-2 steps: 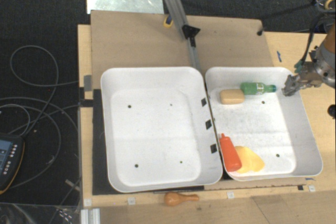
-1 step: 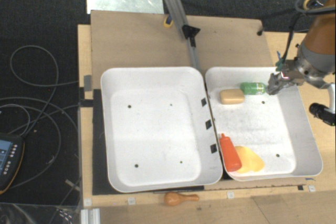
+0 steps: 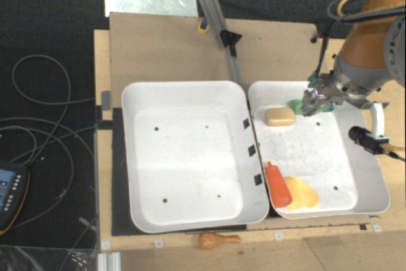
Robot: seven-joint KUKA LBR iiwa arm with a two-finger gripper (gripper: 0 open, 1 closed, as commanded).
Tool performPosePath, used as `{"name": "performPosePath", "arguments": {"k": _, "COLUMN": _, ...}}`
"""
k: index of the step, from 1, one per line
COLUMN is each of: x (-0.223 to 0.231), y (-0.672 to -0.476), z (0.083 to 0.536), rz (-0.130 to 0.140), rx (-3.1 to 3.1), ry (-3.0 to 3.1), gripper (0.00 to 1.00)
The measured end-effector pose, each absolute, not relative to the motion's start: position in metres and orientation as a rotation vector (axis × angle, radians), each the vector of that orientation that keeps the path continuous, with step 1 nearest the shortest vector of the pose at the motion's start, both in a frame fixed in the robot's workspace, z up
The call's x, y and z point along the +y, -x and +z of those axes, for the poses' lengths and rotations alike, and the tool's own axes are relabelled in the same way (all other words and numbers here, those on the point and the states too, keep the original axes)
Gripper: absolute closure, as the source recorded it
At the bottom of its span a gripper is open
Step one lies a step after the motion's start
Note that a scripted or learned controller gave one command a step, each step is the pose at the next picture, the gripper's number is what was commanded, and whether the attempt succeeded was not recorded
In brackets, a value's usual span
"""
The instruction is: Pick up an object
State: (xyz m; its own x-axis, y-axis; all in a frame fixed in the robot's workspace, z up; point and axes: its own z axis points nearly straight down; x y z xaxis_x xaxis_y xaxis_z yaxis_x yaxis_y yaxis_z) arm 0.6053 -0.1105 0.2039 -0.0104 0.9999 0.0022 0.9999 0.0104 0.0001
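Here the hand [image 3: 311,102], grip state unclear, hangs by a green object [image 3: 297,105] beside a rounded tan block [image 3: 280,117]

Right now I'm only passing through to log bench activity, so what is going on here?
A grey and orange robot arm reaches in from the right over the right bin, its gripper low near the back, beside a green object and a tan block. An orange bottle and a yellow item lie at the bin's front. Nothing looks lifted yet.
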Motion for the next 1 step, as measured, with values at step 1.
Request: {"name": "performPosePath", "arguments": {"k": 1, "x": -0.0596, "y": -0.6067, "z": 0.2007, "rz": -0.003, "rx": -2.232, "ry": 2.209, "gripper": 1.0}}
